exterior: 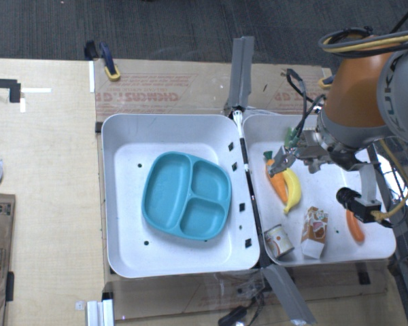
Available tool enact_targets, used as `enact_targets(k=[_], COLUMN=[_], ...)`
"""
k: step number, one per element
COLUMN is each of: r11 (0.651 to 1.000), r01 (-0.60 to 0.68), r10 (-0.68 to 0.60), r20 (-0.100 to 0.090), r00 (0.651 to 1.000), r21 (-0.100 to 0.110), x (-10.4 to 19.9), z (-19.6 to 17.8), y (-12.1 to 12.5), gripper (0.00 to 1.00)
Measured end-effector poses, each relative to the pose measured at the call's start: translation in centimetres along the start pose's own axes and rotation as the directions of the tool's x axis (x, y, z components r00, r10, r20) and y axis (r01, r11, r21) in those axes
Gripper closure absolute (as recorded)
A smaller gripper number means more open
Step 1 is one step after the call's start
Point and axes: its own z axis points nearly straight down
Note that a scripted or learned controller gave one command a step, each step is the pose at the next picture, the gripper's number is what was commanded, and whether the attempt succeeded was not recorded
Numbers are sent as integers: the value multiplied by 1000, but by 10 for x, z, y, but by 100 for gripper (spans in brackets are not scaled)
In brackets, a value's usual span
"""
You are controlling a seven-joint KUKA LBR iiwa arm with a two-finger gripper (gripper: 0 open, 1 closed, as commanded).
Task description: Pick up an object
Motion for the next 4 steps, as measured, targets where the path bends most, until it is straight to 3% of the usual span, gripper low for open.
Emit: enact_targets(k=[1,2,3,4], r11=[1000,996,995,1000], r01=[-2,-93,-96,-22], r10=[2,93,96,22], r20=[0,-1,-1,0], r00=[1000,996,995,1000], r21=[1,1,3,-2], x=[-64,-53,-54,23], z=[58,119,111,-16], y=[-23,-29,-30,-13], gripper=[0,0,100,100])
